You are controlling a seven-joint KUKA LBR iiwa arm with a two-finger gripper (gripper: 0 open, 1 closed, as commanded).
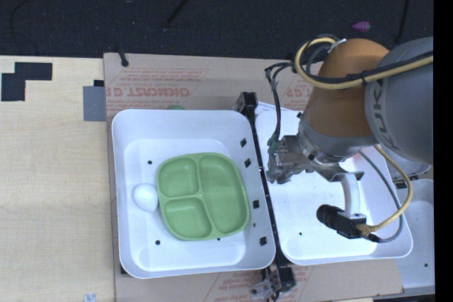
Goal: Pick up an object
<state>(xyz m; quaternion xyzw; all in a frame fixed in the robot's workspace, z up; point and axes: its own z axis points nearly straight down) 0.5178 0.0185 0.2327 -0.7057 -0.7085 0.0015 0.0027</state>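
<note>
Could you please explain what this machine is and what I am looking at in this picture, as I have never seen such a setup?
This is a robot arm, grey with an orange band, seen by one fixed camera looking down on a bench at a slant. The arm reaches in from the right. At its end is a gripper, a two-finger claw, which hangs over the right bin near the divider between the bins. I cannot tell whether its fingers are open or shut, and nothing visible is held. The left bin holds a green tray with three compartments, and a white ball touching its left edge. The job is to pick up an object.
</note>
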